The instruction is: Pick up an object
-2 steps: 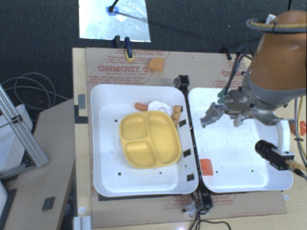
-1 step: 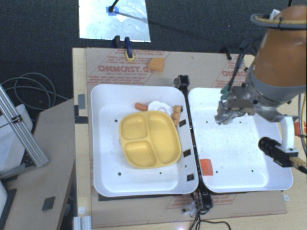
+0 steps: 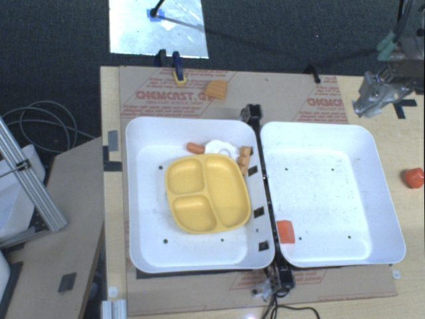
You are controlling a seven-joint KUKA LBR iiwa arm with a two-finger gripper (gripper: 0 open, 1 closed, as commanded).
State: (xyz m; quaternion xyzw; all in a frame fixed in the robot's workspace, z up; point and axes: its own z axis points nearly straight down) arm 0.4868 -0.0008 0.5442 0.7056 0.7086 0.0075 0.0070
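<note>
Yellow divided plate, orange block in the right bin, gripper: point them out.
Yellow divided plate (image 3: 207, 194): camera view, on its central ridge.
Orange block (image 3: 285, 231): camera view, on its top face.
Gripper (image 3: 373, 103): camera view, at its fingertips.

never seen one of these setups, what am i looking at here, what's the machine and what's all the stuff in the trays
This is one picture from a camera fixed above a bench, looking down at a slant. The grey metal thing at the upper right is the robot arm's hand, reaching in from the right; it hangs above the bench beyond the bins, and I see nothing held in it. Two shallow white bins sit side by side. The left white bin holds a yellow plastic divided plate, with a small orange sausage-shaped piece, a white round object and a small tan piece just behind it. The right white bin holds a small red-orange block near its front left corner. Another red object lies on the bench at the right.
</note>
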